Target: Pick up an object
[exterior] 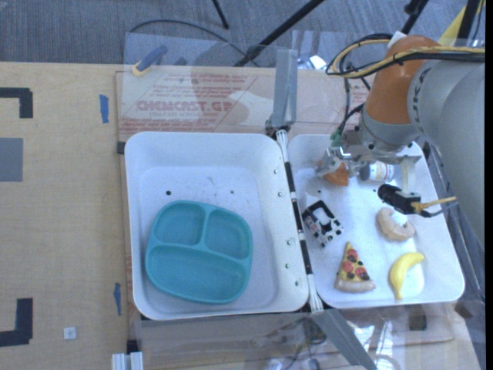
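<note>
We see the grey arm (456, 102) reaching in from the right, its orange band (391, 91) above the far end of the right bin (437, 241). The gripper (340, 160) sits low over that bin's far left corner, close to the divider between the two bins. Whether it is open or closed we cannot tell, because the wrist hides too much of it.

Just below the gripper, touching it or very nearly so, lies a small orange-brown item (337, 178) on the bin floor. We cannot tell whether it is gripped.

The other loose things are spread over the same bin. A small black-and-white object (321, 222) lies near the left wall, about midway down. A toy pizza slice (353, 270) lies nearer the front edge with its point towards the far end. A yellow banana (404, 272) lies just beside the slice, on its right. A pale croissant-shaped piece (394, 225) lies beyond the banana, towards the right wall. None of these four touches another.

The left bin (192, 156) holds a teal divided plate (200, 251), lying flat towards the front. Both bins rest on the pale wooden counter (62, 206).
</note>
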Robot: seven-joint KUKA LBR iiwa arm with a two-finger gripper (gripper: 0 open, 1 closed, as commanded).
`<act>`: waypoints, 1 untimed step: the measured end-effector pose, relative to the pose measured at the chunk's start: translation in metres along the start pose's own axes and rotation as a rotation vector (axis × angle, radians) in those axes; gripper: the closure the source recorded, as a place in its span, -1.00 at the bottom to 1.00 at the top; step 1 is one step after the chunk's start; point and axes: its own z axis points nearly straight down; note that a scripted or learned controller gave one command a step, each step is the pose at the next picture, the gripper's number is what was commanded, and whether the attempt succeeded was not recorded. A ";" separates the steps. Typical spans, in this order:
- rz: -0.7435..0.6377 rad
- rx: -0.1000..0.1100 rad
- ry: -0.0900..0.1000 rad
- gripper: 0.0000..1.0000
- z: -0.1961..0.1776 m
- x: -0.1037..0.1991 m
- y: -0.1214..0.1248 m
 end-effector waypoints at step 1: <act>0.029 0.006 0.003 1.00 -0.088 0.069 -0.040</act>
